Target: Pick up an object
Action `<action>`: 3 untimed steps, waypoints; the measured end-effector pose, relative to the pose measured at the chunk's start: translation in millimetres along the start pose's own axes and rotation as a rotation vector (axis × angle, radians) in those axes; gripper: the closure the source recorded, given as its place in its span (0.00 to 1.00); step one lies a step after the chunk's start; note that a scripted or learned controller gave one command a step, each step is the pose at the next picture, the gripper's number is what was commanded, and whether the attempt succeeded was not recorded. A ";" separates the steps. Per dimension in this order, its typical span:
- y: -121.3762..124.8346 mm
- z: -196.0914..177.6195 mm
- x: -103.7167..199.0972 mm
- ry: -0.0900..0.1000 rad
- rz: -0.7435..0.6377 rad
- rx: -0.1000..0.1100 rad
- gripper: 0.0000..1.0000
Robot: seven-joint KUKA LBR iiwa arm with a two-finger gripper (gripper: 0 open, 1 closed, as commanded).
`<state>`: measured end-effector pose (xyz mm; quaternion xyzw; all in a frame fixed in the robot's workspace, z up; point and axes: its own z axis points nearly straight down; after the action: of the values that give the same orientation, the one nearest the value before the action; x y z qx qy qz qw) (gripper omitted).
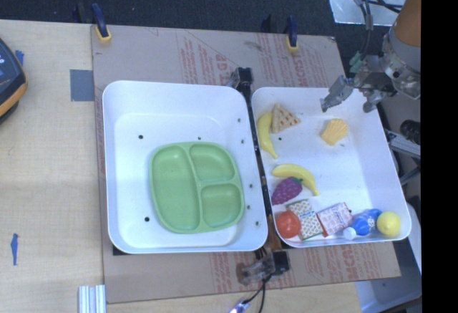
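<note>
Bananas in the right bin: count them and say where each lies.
2. One banana lies along the right bin's left wall beside the sandwich wedge; the other banana lies mid-bin, just above the purple grapes.

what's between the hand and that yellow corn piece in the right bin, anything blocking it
Nothing visible. The hand hangs open over the right bin's far edge, and the corn piece lies just below it on bare bin floor. The nearest item, the sandwich wedge, sits off to the side, apart from the corn.
</note>
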<state>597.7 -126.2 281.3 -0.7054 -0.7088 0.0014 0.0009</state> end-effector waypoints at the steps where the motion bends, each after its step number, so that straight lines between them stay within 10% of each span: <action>1: 51.4 75.2 -38.9 -0.002 0.001 0.002 0.00; 2: 41.0 172.1 -68.9 0.000 0.001 0.004 0.00; 3: 58.5 189.5 -85.7 0.000 0.001 0.000 0.00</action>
<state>656.0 -211.7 91.7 -0.7057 -0.7085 0.0014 0.0009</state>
